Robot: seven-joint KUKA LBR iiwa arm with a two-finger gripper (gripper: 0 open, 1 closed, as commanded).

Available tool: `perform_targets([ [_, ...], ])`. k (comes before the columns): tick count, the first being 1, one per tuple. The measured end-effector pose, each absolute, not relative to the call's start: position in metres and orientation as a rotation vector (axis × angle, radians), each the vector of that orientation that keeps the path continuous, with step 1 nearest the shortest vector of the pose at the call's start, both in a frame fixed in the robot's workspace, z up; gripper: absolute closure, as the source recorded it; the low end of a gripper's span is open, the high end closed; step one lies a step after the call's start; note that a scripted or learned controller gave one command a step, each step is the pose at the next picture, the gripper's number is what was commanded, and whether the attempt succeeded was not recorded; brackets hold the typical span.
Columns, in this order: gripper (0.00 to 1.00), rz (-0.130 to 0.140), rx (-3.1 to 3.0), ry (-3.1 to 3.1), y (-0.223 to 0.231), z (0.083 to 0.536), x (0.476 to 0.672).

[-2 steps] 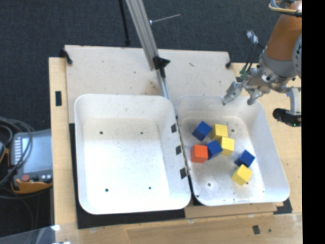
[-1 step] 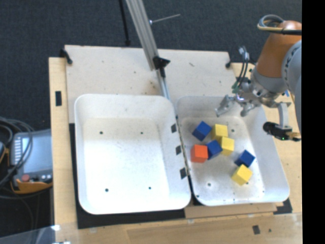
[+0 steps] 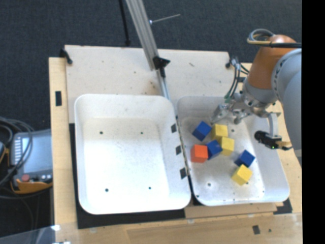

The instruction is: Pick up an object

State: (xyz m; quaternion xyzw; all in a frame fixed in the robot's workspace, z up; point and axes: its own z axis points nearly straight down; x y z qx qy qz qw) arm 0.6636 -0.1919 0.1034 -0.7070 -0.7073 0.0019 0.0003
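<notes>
The gripper (image 3: 227, 114) hangs over the right bin (image 3: 269, 187), its grip state impossible to tell; blue, yellow and orange cubes (image 3: 221, 131) lie clustered just below it.

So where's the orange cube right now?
The orange cube lies in the right bin, near its left wall, touching a blue cube.

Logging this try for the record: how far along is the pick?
Done: the arm has reached over the right bin, and the pincer sits just above the cube cluster. In hand: nothing visible between its tips. Left: all the cubes lie on the bin floor, including the nearest yellow cube and blue cube, so the grasp and lift remain.
</notes>
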Motion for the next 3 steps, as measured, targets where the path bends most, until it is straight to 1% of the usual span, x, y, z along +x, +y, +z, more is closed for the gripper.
perform_targets([
  [1,1.0,-0.001,-2.225,-2.227,-0.193,0.119,0.666],
  [2,1.0,-0.008,-2.225,-2.229,-0.193,0.185,0.668],
  [3,1.0,-0.006,-2.222,-2.231,-0.197,0.231,0.674],
])
